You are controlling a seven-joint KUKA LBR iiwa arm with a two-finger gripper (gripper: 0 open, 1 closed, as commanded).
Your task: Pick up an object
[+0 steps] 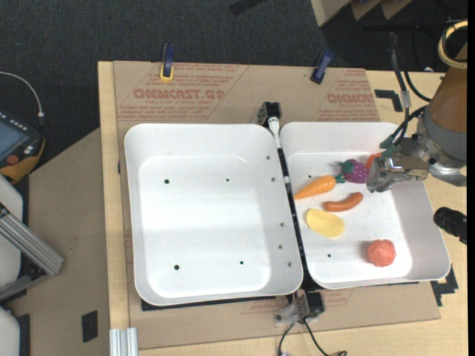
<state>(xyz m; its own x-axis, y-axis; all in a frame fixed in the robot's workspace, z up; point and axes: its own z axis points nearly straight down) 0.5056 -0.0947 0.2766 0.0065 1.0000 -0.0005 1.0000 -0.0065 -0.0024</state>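
Five toys crowd right bin (427,221) — gripper (380,178) (right-hand edge) beside grapes (356,170).

The left bin (200,213) offers broad open floor. In the right bin (415,265), carrot (315,188), sausage (343,202), yellow slice (326,223) and grapes (355,170) crowd the middle; the tomato (381,252) sits apart near the front, with bare floor around it
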